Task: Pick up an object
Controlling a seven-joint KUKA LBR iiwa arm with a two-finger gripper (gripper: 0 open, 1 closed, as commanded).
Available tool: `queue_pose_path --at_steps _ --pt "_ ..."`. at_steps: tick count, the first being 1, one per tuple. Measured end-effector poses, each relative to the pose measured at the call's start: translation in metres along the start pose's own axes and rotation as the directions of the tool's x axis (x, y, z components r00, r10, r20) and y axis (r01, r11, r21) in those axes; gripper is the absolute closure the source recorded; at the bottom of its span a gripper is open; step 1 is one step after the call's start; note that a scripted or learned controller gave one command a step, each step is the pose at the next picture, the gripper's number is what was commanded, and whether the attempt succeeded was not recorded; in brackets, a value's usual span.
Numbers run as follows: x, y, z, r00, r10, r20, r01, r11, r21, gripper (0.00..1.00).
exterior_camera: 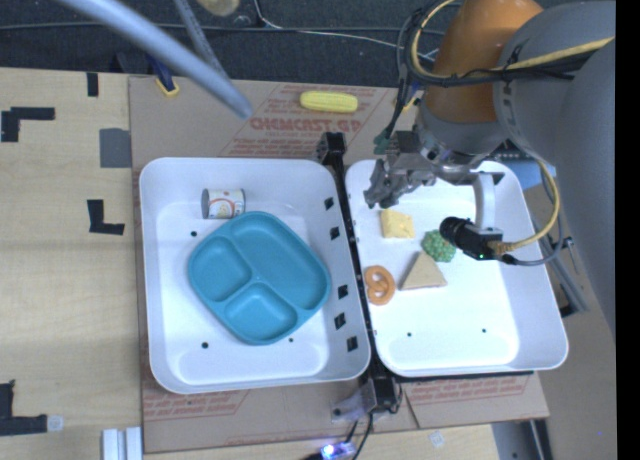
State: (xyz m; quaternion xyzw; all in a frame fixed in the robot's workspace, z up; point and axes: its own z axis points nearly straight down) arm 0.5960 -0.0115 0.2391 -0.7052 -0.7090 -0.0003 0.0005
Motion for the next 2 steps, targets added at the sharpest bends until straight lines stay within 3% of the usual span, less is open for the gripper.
queue_pose_path --at_steps 1,2 --pt "0.048 0.022 -0.001 1.0 0.0 0.0 0.0 1.0 0.0 1.0" --pt "0.096 0.033 0.021 1.0 0.0 0.001 0.0 1.0 0.003 1.0"
